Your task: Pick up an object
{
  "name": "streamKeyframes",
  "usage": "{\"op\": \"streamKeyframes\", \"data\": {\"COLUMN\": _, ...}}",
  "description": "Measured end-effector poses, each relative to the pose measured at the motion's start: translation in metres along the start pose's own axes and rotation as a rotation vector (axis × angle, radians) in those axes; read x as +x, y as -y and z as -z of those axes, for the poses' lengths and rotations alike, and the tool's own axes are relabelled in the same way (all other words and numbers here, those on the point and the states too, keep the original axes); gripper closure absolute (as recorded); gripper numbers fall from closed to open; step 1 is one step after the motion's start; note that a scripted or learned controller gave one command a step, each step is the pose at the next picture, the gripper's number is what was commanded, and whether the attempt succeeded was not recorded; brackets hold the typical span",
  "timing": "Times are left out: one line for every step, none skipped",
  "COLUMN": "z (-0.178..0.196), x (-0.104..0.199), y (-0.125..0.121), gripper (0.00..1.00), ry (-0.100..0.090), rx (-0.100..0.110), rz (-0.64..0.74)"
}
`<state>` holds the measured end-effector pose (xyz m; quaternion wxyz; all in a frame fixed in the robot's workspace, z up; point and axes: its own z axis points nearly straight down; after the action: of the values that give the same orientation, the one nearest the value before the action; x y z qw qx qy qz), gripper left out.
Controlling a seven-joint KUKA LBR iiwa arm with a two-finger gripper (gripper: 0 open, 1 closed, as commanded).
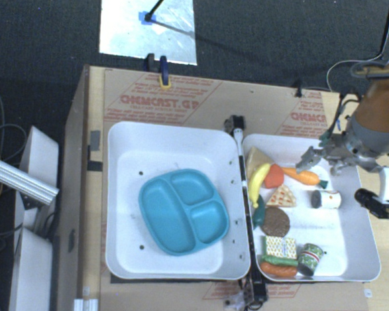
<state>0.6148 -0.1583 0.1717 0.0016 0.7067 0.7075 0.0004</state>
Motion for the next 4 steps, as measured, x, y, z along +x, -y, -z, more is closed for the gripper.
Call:
{"op": "streamKeyframes", "data": {"z": -0.025, "x": 0.062, "y": -0.048, "gripper": 0.00, "ry": -0.003, "rx": 0.000, "rz": 0.003}}
{"op": "streamKeyframes", "data": {"z": -0.043, "x": 0.041, "y": 0.063, "gripper": 0.00, "ry": -0.001, "rx": 0.004, "rz": -0.001}}
{"op": "streamKeyframes", "data": {"z": 0.014, "x": 0.086, "y": 0.002, "gripper": 0.00, "ry": -0.002, "rx": -0.002, "rz": 0.003}}
{"op": "streamKeyframes", "data": {"z": -0.032, "x": 0.050, "y": 0.083, "gripper": 0.00, "ry": -0.001, "rx": 0.003, "rz": -0.001}}
